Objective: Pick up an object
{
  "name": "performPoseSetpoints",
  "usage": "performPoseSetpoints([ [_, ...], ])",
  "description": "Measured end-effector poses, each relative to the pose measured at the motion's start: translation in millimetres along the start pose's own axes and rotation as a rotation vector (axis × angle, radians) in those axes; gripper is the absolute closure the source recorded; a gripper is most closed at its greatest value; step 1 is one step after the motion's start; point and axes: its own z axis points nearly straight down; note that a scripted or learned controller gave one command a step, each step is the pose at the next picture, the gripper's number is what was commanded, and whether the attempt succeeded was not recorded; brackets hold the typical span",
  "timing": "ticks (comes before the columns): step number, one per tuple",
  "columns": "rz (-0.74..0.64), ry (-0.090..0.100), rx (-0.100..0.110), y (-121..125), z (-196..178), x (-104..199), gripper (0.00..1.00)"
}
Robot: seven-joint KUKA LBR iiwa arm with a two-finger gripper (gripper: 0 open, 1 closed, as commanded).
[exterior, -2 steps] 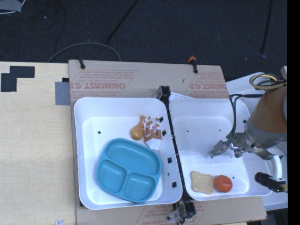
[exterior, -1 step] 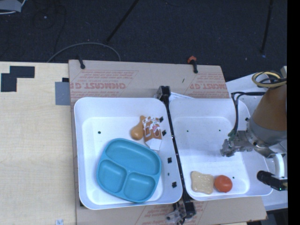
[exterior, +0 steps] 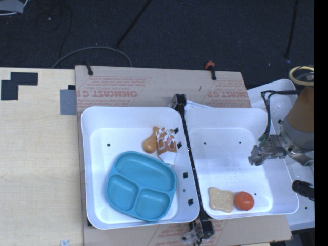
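White bins inspected, gripper at right bin's edge

White plastic is forming both shallow bins, which are sitting side by side on a cardboard sheet (exterior: 154,86) printed with red lettering. A black divider strip (exterior: 187,158) is running between them.

Left bin (exterior: 95,137): a blue divided tray (exterior: 141,186) with three compartments is lying flat in the lower middle. Just above its upper right corner, a tan rounded object (exterior: 149,144) and a brown-and-white patterned packet (exterior: 166,140) are lying together, touching or nearly touching each other.

Right bin (exterior: 230,122): two candidate objects are resting against the lower wall. A pale beige flat piece (exterior: 221,199) is lying just beside a red round object (exterior: 244,201), apparently touching it. The centre of this bin's floor is showing bare white.

The arm (exterior: 302,119) is reaching in from the right, its orange band visible above the wrist. The gripper (exterior: 259,155) is hanging over the right bin's right-hand side, well apart from the beige piece and the red object below it. Its finger assembly is appearing as a small dark grey cluster; whether the fingers are apart or together cannot be told at this resolution. Nothing is visible between them.

A pale wooden bench surface (exterior: 36,163) is extending to the left of the cardboard.
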Motion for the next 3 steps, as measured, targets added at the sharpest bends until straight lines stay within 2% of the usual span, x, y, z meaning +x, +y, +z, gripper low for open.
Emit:
performPoseSetpoints([
  [1,0.0,-0.001,-0.001,0.9,-50.3,-0.6,1.0],
  [2,-0.002,0.003,0.005,2.4,-41.0,45.6,1.0],
  [3,-0.003,0.003,0.006,-2.5,-32.1,104.5,1.0],
])
